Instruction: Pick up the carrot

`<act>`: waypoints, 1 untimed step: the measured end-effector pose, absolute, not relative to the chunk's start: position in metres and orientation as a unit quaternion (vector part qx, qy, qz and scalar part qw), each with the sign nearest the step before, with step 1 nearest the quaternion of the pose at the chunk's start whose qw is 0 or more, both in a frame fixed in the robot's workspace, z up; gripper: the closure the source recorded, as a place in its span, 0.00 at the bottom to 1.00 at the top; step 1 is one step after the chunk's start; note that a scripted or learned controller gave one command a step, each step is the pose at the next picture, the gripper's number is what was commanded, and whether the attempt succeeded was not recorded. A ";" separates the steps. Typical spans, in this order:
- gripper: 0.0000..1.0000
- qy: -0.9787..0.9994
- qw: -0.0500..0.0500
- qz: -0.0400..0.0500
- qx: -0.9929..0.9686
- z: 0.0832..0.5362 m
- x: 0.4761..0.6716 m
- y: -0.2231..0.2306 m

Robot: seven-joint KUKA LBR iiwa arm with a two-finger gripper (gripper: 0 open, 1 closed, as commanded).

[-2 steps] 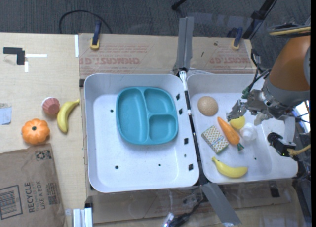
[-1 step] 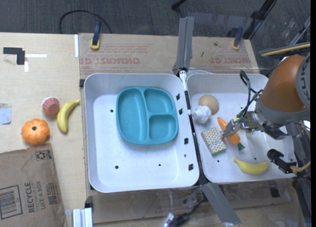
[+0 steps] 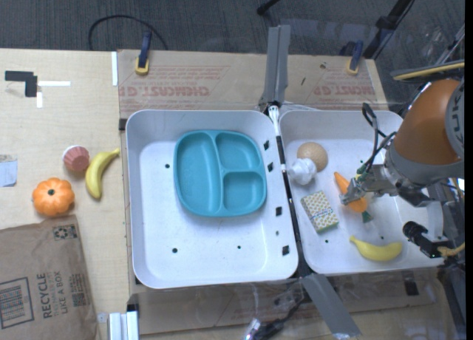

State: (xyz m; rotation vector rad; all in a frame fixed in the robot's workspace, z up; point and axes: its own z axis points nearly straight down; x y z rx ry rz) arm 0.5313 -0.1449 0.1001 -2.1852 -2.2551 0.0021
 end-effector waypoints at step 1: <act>1.00 -0.743 0.000 0.001 -0.669 0.199 0.525 -0.064</act>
